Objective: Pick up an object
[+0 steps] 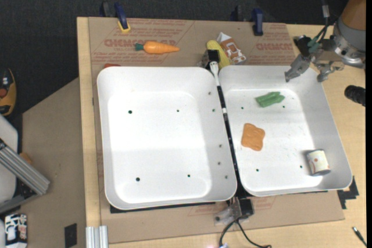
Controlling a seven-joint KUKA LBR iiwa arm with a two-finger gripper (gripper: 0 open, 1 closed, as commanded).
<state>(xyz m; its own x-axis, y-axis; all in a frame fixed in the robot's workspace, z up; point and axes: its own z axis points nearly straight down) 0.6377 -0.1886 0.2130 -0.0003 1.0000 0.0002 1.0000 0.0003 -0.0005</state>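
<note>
Camera view: two white bins side by side, left bin [157,136] and right bin [334,142], on a brown board [192,38] printed in faded red, lettering not legible. In right bin: orange flat piece [253,137], green piece [269,99], small white cylinder [317,161], well apart. Behind bins: toy carrot [157,48], yellow item with a red-and-white packet [225,50]. Gripper [307,71] over right bin's far corner, fingers spread, pinching nothing.
</note>
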